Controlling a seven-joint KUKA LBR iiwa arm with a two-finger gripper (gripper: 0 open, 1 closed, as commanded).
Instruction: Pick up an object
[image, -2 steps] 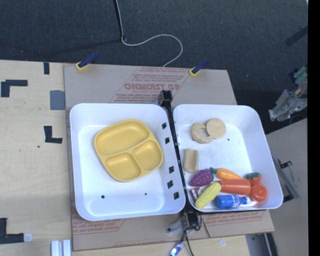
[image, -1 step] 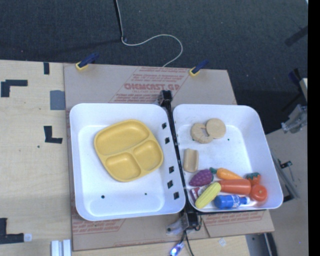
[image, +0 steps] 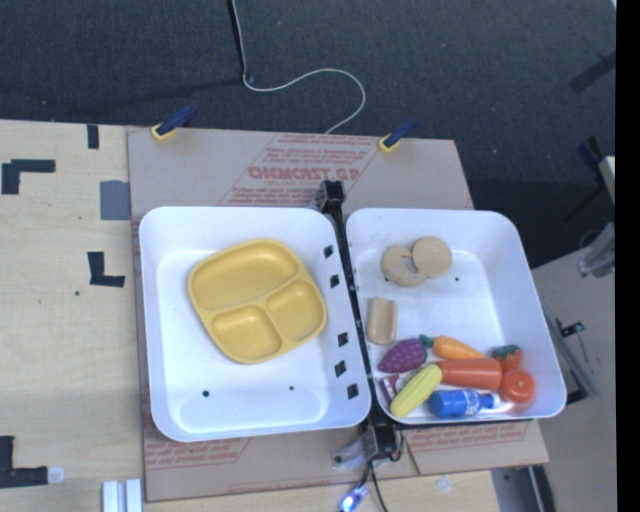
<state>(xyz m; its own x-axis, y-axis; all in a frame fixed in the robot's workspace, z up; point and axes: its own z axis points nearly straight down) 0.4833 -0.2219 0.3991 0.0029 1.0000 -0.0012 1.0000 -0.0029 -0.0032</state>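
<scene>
Left bin (image: 160, 300) holds a yellow tray (image: 257, 298), lying flat. Right bin (image: 520, 270) holds the objects: two biscuits (image: 415, 262) at the rear, a tan block (image: 381, 321) beside the divider, and grapes (image: 403, 354), carrot (image: 457, 349), corn (image: 416, 389), sausage (image: 470, 374), tomato (image: 516, 386) and bottle (image: 460, 403) clustered touching at the front. Claw state: cannot tell.

Only candidate for robot body: a pale grey curved piece (image: 601, 252) at the far right edge, off the table and level with its upper half. It's cropped by the frame and too small to tell whether it's an arm link or a fixture. Above it there's a darker bracket-like bit (image: 592, 152), also at the right edge and just as ambiguous; can't read a pose from either.
</scene>
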